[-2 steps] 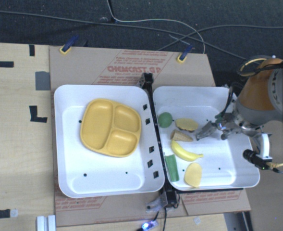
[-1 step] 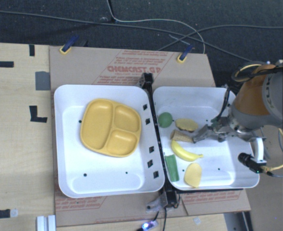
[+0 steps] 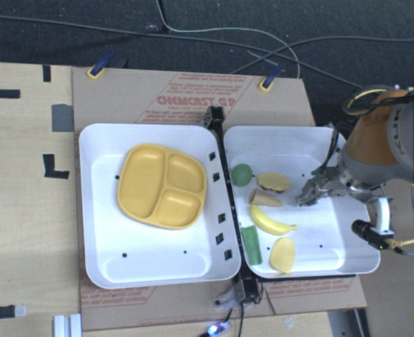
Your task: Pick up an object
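Banana (image 3: 272,222) is lying left of the claw (image 3: 307,195), whose state I cannot tell; crowded neighbours risk deflecting any grasp.

Pale wooden bench (image 3: 24,244) under a cardboard sheet (image 3: 192,97), apparently bearing two white bins (image 3: 98,258).

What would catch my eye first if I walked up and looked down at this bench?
Probably the yellow divided plate, lying alone in the left bin. Next, the cluster of toy food in the right bin: a green ball, a banana, a green stick and some pale yellow pieces. Then the grey arm with its orange band, reaching in from the right, its gripper low beside the food.
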You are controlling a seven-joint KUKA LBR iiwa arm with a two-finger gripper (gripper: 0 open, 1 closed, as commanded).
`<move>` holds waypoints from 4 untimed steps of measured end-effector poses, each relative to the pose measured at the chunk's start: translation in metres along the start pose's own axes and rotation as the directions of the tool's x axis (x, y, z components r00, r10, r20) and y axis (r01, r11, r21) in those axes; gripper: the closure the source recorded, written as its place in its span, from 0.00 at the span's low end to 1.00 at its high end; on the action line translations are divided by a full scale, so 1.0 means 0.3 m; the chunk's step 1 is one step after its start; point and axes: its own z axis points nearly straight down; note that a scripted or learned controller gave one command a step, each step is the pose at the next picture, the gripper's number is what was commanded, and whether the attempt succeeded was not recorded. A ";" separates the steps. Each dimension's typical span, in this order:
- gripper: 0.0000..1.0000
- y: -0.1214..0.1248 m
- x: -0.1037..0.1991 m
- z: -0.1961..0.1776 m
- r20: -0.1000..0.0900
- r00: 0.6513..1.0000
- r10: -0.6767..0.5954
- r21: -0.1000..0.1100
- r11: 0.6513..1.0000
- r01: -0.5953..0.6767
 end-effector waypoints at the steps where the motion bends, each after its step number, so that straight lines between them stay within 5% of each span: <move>1: 1.00 -0.005 0.029 -0.157 -0.005 1.000 0.000 0.002 1.000 0.000; 3: 1.00 -0.008 0.004 -0.453 -0.004 1.000 0.001 0.000 1.000 -0.001; 4: 1.00 0.032 0.190 -0.415 -0.007 1.000 -0.004 0.005 1.000 0.004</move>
